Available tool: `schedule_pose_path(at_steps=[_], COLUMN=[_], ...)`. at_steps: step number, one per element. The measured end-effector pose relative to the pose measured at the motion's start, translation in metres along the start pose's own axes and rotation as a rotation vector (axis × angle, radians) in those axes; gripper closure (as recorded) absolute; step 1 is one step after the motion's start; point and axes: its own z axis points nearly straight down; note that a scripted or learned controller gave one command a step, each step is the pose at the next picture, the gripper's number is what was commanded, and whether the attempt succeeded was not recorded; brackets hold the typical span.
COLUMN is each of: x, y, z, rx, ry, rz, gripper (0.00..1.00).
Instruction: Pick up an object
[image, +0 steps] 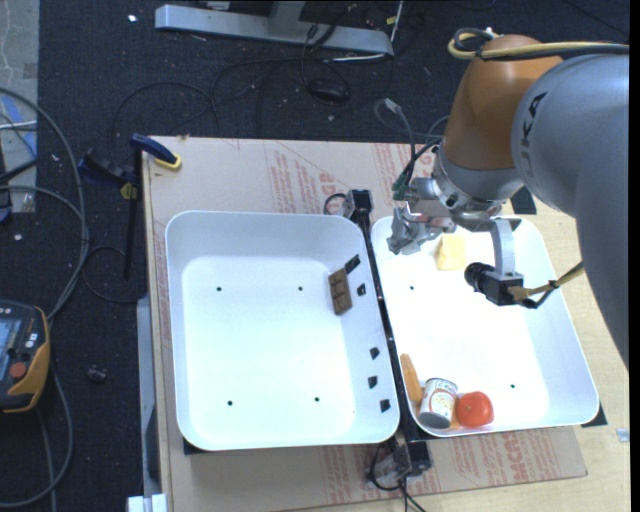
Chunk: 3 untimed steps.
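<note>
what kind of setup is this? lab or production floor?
Likely a robotics lab test bench, not production. The two white bins sit on a cardboard sheet, loose cables trail over dark carpet, and a teach pendant lies at the left edge.

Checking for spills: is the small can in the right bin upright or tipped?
Tipped. The can lies on its side, round end showing, beside the tomato.

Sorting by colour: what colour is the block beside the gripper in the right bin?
Pale yellow; the block shows best in the camera view.
</note>
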Motion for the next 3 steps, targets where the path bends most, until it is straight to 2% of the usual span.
schedule_pose_path(at_steps=[1,2,3], x=[0.046,0.108,0.105], y=[0.013,0.021,0.021], z=[0.007,0.005,0.005], rx=[0.000,-0.001,-0.001], ry=[0.000,0.000,-0.001], rz=[0.000,0.000,0.003], gripper=[1.00,1.00,0.00])
